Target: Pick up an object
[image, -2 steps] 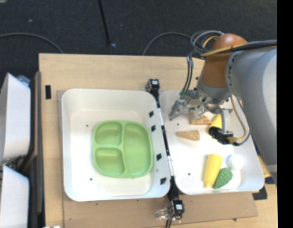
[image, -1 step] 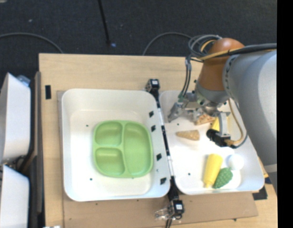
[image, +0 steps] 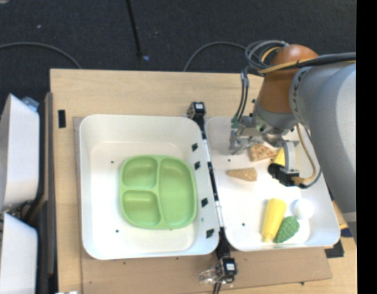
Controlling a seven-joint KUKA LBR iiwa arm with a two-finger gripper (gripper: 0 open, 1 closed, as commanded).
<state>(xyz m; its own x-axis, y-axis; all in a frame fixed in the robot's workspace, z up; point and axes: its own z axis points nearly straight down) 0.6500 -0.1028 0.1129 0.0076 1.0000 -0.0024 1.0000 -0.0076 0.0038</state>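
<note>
Altogether, two bins point(image: 90, 164) hold one green tray point(image: 158, 192); claw point(image: 240, 141) state unclear.

Single fixed camera, mounted above the bench point(image: 133, 87), angled downward at a slant, both white bins point(image: 93, 139) framed at middling distance, pincer point(image: 237, 144) seen upper right of centre, floor beyond it.

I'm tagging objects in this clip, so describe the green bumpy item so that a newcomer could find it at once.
Start at the right-hand white bin, where the arm reaches in, and go to its near right corner. There the green bumpy item leans against a yellow corn cob. It is the bin's one green thing, dark and knobbly, unlike the smooth pale-green tray in the other bin.
</note>
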